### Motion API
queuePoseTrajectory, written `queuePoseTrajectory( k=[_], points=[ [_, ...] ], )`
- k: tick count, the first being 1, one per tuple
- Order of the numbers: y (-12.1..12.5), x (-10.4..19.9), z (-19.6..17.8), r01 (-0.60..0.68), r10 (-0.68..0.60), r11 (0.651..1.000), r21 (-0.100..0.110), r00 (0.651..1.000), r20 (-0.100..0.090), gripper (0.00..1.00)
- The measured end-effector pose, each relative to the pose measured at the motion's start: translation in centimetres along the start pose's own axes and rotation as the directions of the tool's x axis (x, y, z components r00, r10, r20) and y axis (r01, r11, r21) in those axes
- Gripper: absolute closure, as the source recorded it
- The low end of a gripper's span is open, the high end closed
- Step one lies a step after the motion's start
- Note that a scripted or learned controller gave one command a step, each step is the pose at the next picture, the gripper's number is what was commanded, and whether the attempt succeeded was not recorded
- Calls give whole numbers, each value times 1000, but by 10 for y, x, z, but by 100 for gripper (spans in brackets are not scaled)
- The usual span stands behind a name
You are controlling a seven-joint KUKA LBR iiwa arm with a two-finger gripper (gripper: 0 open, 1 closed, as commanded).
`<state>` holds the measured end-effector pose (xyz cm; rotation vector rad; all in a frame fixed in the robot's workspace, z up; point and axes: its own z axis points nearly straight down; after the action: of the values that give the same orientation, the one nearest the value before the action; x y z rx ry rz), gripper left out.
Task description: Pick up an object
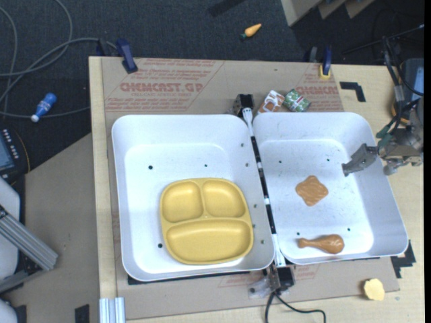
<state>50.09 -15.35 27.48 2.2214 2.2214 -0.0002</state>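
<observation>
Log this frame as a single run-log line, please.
phase: approach | gripper: above right bin's right edge, holding nothing | right bin: flat brown piece, drumstick | left bin: yellow divided plate

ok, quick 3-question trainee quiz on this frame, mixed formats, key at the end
1. True or false: the yellow divided plate lies in the left bin.
2. Which item lies nearer the gripper: A) the drumstick B) the flat brown piece?
3. Fill in: the right bin holds ___ food items.

Key: 1 true; 2 B; 3 two.
</observation>
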Motion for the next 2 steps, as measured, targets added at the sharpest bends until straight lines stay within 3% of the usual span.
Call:
queuePoseTrajectory(
  k=[1,2],
  points=[
    [37,47,116,6,-5,1000,7,1000,-4,0],
    [50,31,193,0,0,1000,-2,1000,2,0]
  ],
)
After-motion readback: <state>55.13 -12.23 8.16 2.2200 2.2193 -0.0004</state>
